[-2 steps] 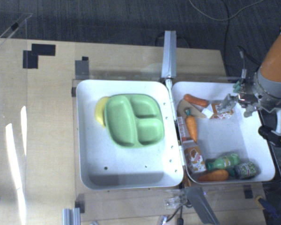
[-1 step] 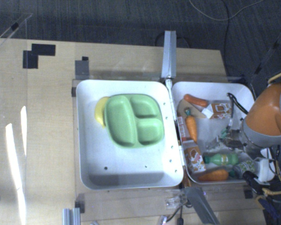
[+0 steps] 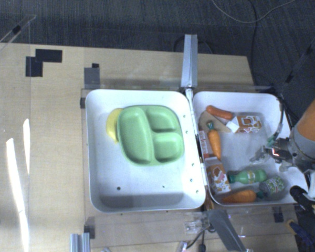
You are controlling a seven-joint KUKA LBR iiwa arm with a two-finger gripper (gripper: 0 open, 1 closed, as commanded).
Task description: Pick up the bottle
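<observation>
Bottle (image 3: 248, 177), green with a pale cap end, lay on its side in the right bin (image 3: 236, 100), toward the near wall, its length running roughly left to right. Just below it rested an orange carrot-shaped item (image 3: 240, 196), and at its right end sat a round greenish-grey lid or can (image 3: 273, 185). At the bottle's left end a small printed packet (image 3: 218, 176) leaned along the divider between the bins.

Further back in the same bin an upright-lying orange carrot (image 3: 214, 143) sat near the divider, with a reddish sausage-like piece (image 3: 219, 112) above it and a brown-and-white carton (image 3: 248, 123) beside that one.

The gripper (image 3: 273, 153) hung at the right side of this bin, above and to the right of the bottle, apart from it, with nothing visibly between its fingers. Whether those fingers were spread or closed could not be told; the metal parts there blurred together. Behind it the arm (image 3: 311, 127) showed its orange band at the picture's right edge.

The left bin (image 3: 94, 156) held a green divided tray (image 3: 149, 134) turned slightly, and what was probably a yellow dish (image 3: 112, 125) peeked out from under the tray's left edge. Both bins stood on the pale wooden bench (image 3: 47, 140).
</observation>
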